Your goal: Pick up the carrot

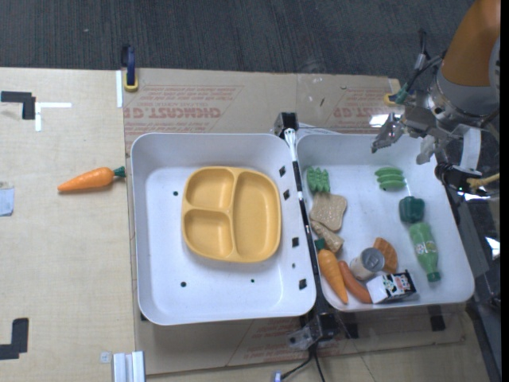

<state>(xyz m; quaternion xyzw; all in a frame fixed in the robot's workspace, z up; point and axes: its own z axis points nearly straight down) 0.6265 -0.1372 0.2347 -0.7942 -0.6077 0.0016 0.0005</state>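
Carrot point(332, 275) in right bin point(445, 293), sausage point(355, 283) and can point(371, 260) alongside, tool point(404, 143) apart above far edge.

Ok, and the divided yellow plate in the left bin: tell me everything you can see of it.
The yellow plate looks like matte plastic, a rounded square with three compartments: one large on the right, two smaller on the left. It lies flat, right side up, slightly rotated, near the middle of the left bin. Nothing lies in its compartments, and only the bin floor touches it.
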